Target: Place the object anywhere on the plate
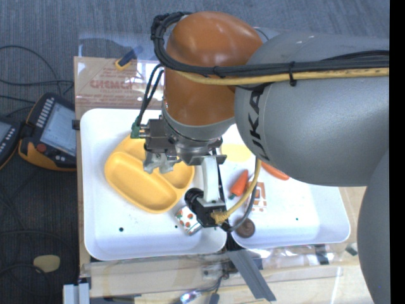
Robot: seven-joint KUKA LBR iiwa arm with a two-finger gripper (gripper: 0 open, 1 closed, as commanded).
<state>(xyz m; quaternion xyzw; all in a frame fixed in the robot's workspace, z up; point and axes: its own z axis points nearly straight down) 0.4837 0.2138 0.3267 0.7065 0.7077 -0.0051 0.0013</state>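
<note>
My end effector (166, 163) hangs over the left bin (101, 233), right above the yellow plate (144, 183). I cannot tell from this view how it is set, since my wrist and the orange band (205, 62) cover most of it.

The yellow plate is smooth, glossy plastic with two shallow compartments and rounded corners. It lies tilted across the left bin, its long axis running from upper left to lower right.

Just beside the plate's lower right corner, near the front edge of the left bin, sits a small white cube with coloured spots (186, 220), like a die. It rests on the bin floor, off the plate, partly hidden by a black fitting on my wrist. It is too boxy to show a long axis.

In the right bin (316, 223) an orange carrot-shaped toy (239, 182) lies with its long axis slanting from lower left to upper right. A small brown round piece (245, 228) lies near that bin's front left corner.

Both bins are matte white plastic with rounded rims. A yellow and black handheld pendant (47, 132) lies on the grey carpet (38, 18) left of the counter.
</note>
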